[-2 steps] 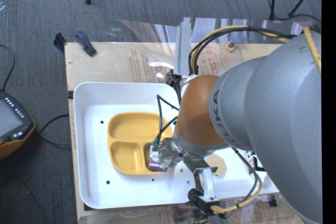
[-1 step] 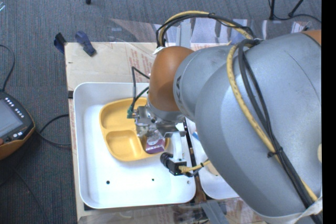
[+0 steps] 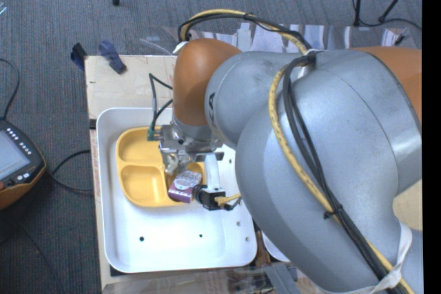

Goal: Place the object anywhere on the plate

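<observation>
Nothing here can be read. The small purple packet (image 3: 185,186) at the edge of the yellow plate (image 3: 141,162) carries a pale label with print too small and blurred to make out.

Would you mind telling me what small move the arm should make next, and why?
Probably nudge the purple packet left onto the yellow plate before letting go: it sits under the gripper at the plate's right edge, seemingly overhanging the white bin.
</observation>
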Available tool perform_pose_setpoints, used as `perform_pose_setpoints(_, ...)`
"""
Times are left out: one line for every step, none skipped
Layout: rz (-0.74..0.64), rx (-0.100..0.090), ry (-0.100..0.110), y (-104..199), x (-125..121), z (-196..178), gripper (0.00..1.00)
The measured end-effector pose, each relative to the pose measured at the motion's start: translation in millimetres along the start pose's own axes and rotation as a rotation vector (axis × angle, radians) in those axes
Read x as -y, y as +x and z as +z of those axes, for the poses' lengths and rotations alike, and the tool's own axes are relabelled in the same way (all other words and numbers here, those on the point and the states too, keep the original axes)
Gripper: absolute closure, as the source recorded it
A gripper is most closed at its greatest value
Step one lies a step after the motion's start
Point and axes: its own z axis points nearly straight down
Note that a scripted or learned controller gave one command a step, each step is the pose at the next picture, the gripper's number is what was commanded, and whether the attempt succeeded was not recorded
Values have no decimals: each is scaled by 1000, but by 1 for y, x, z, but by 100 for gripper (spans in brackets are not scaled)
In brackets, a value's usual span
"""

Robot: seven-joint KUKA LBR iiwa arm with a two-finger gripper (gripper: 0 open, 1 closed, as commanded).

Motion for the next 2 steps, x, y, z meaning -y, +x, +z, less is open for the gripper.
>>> perform_pose_setpoints(2,-10,-62,-51,43,-157,100)
perform_pose_setpoints(0,-5,-48,-51,45,-151,0)
